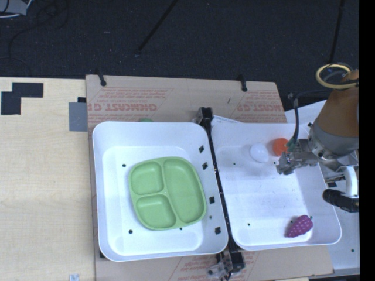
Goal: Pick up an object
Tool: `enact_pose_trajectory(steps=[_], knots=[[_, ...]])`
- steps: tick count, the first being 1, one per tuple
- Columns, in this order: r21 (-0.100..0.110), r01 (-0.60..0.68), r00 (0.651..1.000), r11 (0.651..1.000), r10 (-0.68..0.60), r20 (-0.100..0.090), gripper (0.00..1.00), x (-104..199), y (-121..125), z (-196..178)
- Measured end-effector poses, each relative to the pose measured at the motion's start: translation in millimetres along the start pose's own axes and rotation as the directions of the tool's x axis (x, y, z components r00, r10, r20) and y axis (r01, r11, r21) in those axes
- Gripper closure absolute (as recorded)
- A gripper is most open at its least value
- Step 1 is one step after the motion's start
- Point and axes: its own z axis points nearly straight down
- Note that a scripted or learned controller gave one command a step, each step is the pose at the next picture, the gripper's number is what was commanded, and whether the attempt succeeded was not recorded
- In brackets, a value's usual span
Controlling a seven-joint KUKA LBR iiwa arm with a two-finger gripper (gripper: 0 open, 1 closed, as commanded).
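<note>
In the right bin (pixel 263 215) lie a white ball (pixel 259 152), an orange object (pixel 279 145) partly hidden behind the gripper, and a purple bunch of grapes (pixel 299 226) near the front right corner. My gripper (pixel 286 164) hangs low at the bin's right side, just right of the white ball and in front of the orange object. The grapes lie well in front of it.
The left bin (pixel 111 157) holds a green three-compartment plate (pixel 167 192). A black divider (pixel 212 180) runs between the bins. The arm's orange-banded wrist (pixel 343 113) and cables stand over the right bin's far right edge.
</note>
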Motion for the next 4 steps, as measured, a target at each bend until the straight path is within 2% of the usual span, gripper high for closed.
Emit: enact_pose_trajectory(steps=[1,3,4], knots=[[0.001,-0.001,1.000,1.000,0.001,0.000,1.00,-0.8,0.7,-52.8],[0.006,0.002,1.000,1.000,-0.002,-0.003,1.00,90.7,3.5,-43.0],[0.007,0.004,1.000,1.000,-0.004,-0.004,1.00,152.7,8.8,-40.6]])
